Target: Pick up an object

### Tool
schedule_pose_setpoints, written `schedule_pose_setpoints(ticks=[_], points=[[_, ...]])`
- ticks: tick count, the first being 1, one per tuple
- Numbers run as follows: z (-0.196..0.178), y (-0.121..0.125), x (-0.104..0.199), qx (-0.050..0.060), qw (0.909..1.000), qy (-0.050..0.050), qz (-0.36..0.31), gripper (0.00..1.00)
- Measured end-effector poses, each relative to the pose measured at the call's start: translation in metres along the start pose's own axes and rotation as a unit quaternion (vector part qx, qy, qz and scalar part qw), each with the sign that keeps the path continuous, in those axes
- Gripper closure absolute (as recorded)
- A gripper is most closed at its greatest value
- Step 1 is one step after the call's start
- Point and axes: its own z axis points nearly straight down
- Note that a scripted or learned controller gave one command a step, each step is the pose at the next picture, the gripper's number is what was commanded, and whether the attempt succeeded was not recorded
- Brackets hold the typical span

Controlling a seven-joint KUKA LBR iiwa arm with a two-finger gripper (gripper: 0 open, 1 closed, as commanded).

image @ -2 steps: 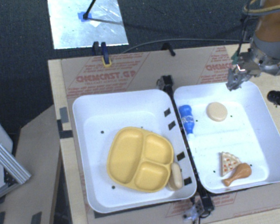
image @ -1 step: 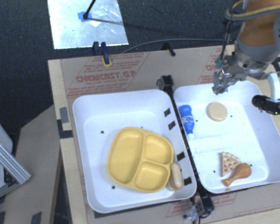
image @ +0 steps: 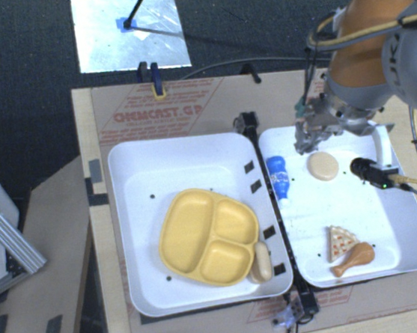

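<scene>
The right bin (image: 407,250) holds a blue bottle (image: 278,177) by its left wall, a round tan bun (image: 323,166), a pizza slice (image: 341,240) and a brown drumstick (image: 353,259). My gripper (image: 307,142) hangs over the far part of that bin, just above and left of the bun, between the bun and the bottle. Nothing shows between its fingers.
In the left bin (image: 134,209) lies a yellow divided tray (image: 208,236) with a pale bread roll (image: 262,261) at its right edge. A black divider (image: 266,192) separates the bins. A black sensor (image: 366,170) on a cable sits over the right bin.
</scene>
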Motion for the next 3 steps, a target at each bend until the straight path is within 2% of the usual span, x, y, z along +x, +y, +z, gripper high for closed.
schedule_pose_setpoints(ticks=[2,3], points=[[0.015,-0.043,0.102,0.001,1.0,0.0,0.0,1.0],[0.019,-0.056,0.145,0.0,1.0,0.0,0.0,1.0]])
